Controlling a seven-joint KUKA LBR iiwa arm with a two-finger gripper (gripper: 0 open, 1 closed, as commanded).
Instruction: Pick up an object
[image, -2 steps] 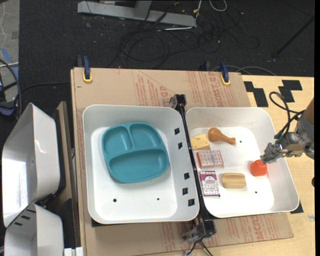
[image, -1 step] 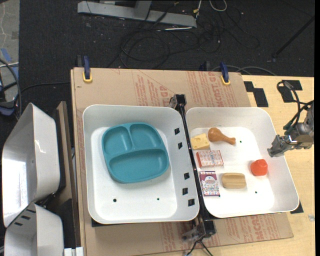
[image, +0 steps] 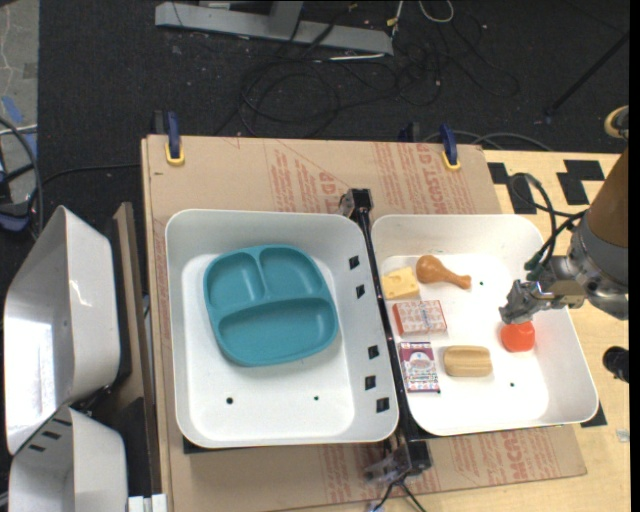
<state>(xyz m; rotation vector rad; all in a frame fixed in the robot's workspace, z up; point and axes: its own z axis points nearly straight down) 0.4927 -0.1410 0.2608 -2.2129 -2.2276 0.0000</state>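
Over the right bin (image: 560, 400), the gripper (image: 521, 306) hangs just above an orange-red object (image: 518, 337) — whether its jaws are open or closed cannot be told — while a teal divided plate (image: 270, 304) lies in the left bin (image: 190, 330).

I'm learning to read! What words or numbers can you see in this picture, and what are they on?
Red printing on the brown board under the bins: there are letters, but upside down and too faint to read.
Two small red-and-white packets in the right bin: printing too small to read.
I can read nothing else.
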